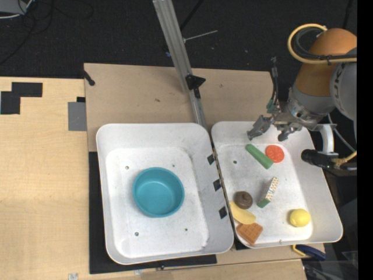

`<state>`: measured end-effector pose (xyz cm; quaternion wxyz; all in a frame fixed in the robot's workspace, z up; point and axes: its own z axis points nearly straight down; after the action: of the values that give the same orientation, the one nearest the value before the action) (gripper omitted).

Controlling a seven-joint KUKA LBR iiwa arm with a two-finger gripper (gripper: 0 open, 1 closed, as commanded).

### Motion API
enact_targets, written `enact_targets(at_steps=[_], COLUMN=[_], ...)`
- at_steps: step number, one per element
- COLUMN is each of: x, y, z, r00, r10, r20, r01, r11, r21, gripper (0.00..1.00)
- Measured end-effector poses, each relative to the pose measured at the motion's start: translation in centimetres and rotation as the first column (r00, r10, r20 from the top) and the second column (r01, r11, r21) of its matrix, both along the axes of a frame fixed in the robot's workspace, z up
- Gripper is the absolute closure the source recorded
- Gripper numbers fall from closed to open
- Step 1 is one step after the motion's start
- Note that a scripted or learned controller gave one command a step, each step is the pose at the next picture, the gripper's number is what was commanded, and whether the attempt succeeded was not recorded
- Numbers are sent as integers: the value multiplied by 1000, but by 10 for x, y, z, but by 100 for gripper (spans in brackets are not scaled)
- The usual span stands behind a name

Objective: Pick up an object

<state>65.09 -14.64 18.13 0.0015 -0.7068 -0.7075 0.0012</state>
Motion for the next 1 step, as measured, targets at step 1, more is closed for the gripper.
enact_targets(at_steps=[1], x=[-2], y=[-10], z=[-53], r00=[1000], r10=[-1], r20=[-1], r01=[1], r11=[1000], r21=[0], gripper=[0])
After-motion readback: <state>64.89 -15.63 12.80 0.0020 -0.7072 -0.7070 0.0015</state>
